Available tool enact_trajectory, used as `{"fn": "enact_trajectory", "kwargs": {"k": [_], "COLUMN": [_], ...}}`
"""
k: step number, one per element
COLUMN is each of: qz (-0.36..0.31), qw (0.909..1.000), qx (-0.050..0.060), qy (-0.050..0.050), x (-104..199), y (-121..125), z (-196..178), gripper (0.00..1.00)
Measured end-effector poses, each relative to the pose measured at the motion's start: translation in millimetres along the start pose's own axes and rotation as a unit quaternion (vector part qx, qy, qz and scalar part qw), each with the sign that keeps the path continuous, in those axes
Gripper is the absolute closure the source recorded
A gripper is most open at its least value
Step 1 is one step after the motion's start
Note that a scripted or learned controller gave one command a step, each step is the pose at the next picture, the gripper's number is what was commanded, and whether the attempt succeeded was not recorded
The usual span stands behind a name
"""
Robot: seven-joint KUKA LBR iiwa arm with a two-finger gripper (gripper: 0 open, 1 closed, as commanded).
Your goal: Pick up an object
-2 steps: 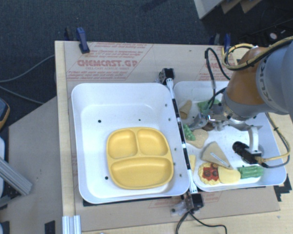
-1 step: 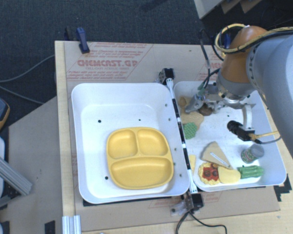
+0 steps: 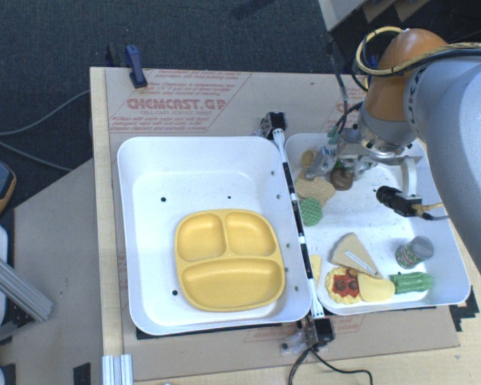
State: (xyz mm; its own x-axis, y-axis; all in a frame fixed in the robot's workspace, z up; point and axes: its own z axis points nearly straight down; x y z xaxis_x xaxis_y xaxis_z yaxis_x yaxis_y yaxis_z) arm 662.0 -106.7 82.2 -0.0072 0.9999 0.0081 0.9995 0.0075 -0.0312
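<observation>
gripper (image 3: 337, 160) low in right bin (image 3: 445, 291), finger state unclear, smooth yellow three-section tray (image 3: 228, 259) in left bin (image 3: 144, 215)

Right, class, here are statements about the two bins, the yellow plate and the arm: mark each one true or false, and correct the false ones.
1. The yellow divided plate lies in the left bin. True.
2. The plate has two compartments. False: it has three, two small ones above a large one.
3. The gripper is over the far end of the right bin. True.
4. The pizza slice lies at the far end of the right bin. False: it lies near that bin's front edge.
5. The small tin can is on the yellow plate. False: it is in the right bin, beside the green toy.
</observation>
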Motion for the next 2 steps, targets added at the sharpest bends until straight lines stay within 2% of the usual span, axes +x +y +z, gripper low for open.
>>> {"fn": "enact_trajectory", "kwargs": {"k": [1,2], "qz": [0.002,0.001], "qw": [1.0,1.0], "qx": [-0.001,-0.001], "qy": [-0.004,0.001], "x": [3.8,-5.0], "y": [-0.8,-0.3], "z": [-0.6,-0.2], "gripper": [0.0,0.0]}}
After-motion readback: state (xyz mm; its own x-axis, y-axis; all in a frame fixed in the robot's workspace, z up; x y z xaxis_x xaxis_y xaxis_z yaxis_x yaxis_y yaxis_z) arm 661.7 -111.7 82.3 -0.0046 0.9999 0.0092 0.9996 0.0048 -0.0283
